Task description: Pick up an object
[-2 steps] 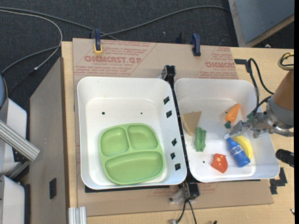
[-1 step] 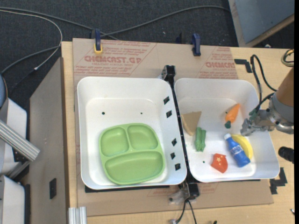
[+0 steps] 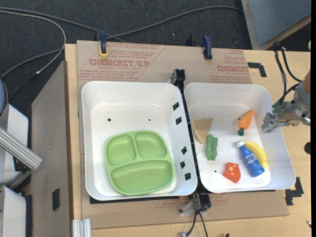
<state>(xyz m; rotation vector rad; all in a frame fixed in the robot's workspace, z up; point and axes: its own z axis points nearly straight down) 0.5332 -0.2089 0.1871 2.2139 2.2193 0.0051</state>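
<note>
Camera view: a slanted look down on a cardboard-covered worktop (image 3: pixel 148 58) carrying two shallow white bins side by side.
Progress: by the look of things the pick is not yet made; every object lies on a bin floor and nothing hangs from the arm.
What is left: the descent, the grasp and the lift, as far as this view allows a judgement.
Claw: the claw (image 3: pixel 272 121) sits at the right rim of the right bin, just beside the carrot; whether it stands wide or narrow cannot be told at this size.
Arm: the grey wrist comes in from the right edge, above the bin wall.
Left bin: the left bin (image 3: pixel 94 112) holds one thing, a green divided plate (image 3: pixel 139 161) lying flat toward its near side.
Right bin: the right bin (image 3: pixel 224 94) holds the likely targets, all loose and apart from the claw.
Carrot: an orange carrot (image 3: pixel 245 121) lies nearest the claw, by the right wall.
Centre left: a tan wedge (image 3: pixel 202 129) sits by the dividing wall, with a green vegetable (image 3: pixel 212 147) touching or just beside its lower corner.
Near side: a blue bottle (image 3: pixel 251 159) lies against a yellow banana (image 3: pixel 258 152), and a red strawberry-like piece (image 3: pixel 232 172) rests near them.
Clamps: blue clamps (image 3: pixel 207 47) pin the cardboard at the far edge.
</note>
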